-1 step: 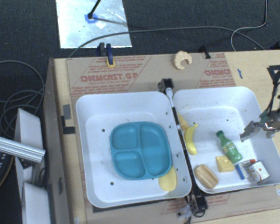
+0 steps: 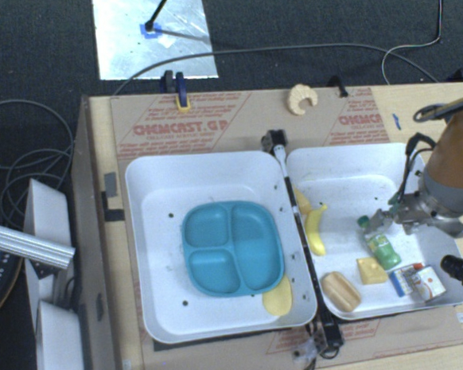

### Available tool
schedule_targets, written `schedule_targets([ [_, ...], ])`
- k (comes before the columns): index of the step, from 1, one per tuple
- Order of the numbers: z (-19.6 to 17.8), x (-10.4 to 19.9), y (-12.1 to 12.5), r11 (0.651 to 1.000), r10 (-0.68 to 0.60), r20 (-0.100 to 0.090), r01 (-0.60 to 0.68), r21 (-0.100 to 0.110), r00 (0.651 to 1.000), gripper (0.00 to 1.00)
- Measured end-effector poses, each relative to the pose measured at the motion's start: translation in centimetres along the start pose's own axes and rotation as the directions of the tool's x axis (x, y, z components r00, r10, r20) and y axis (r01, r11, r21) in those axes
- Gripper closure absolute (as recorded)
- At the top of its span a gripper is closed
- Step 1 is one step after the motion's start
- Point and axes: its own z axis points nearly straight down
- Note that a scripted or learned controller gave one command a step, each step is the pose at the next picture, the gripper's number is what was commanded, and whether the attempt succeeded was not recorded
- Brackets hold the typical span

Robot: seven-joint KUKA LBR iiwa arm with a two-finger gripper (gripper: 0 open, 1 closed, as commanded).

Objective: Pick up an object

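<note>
The gripper (image 2: 375,221) is low in the right bin (image 2: 350,171), reaching in from the right, its grey metal tip right at the top of a green bottle (image 2: 383,250). Whether the fingers are apart or together, I cannot tell; they are too small and blurred against the white floor. Nothing can be seen held between them. The tip looks to be touching or just above the bottle's cap end, and the bottle lies tilted on the bin floor, running down and away from the gripper.

Just below the gripper, beside the bottle's lower end, sits a small yellow block (image 2: 371,270). Further down and to the left lies a tan bread roll (image 2: 341,290). Down and to the right of the gripper there's a small box in white, red and blue (image 2: 418,280), close to the bin's near wall. Left of the gripper, near the divide between bins, a banana (image 2: 315,228) lies lengthwise.

Behind the tool rises the arm (image 2: 457,162), orange band and grey body, with black cables looping off it.

Well to the left, across the divide, the left bin (image 2: 156,186) carries a blue divided plate (image 2: 233,248), and a pale yellow piece (image 2: 278,299) peeks out at the plate's lower right edge. Far up from the gripper, on the cardboard bench top (image 2: 211,126) beyond the bins, a small tan curled object (image 2: 302,99) rests.
</note>
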Motion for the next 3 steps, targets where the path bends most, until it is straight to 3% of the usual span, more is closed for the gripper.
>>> schedule_targets([
  [1, -4.7, -0.7, 9.1, 1.0, -0.001, 0.004, 0.001, -0.01, 1.0, 0.0],
  [2, -1.9, -0.9, 3.4, 1.0, 0.003, 0.002, -0.003, -0.002, 1.0, 0.0],
  [3, 0.7, 3.5, 0.8, 1.0, 0.001, 0.001, -0.001, -0.002, 1.0, 0.0],
])
